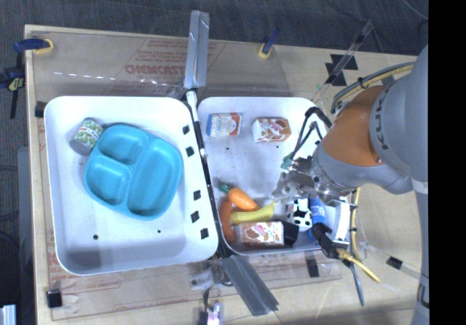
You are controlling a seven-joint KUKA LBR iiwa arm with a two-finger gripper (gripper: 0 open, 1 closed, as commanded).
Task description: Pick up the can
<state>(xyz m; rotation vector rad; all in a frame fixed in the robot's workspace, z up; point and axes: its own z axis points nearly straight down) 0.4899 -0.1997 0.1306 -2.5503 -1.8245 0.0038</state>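
Two white bins sit side by side on a wooden bench, with dark floor around it. The left bin (65, 243) has a blue tray (135, 170) with three hollows in it. The can (87, 134) lies on its side at the top left of that bin, touching the blue tray's edge. It has a green and white label.

The right bin (247, 108) has more stuff. Two small cartons (224, 124) sit near its top wall. Down at the bottom there is a carrot (240, 198), a yellow banana (253, 214) and a flat snack box (261, 232), all packed close together. A black and white toy (300, 214) lies just beside them.

The grey arm with the orange band reaches in from the right. Its gripper (295, 189) hangs low over the right bin, near the banana and the toy. I cannot tell how the gripper is set, and I see nothing held in it.

So the job is not done yet. The can lies in the left bin, well apart from the gripper. I think the arm needs to cross over the wall between the bins, go down over the can, grab it and lift it up. All of that is left to do.
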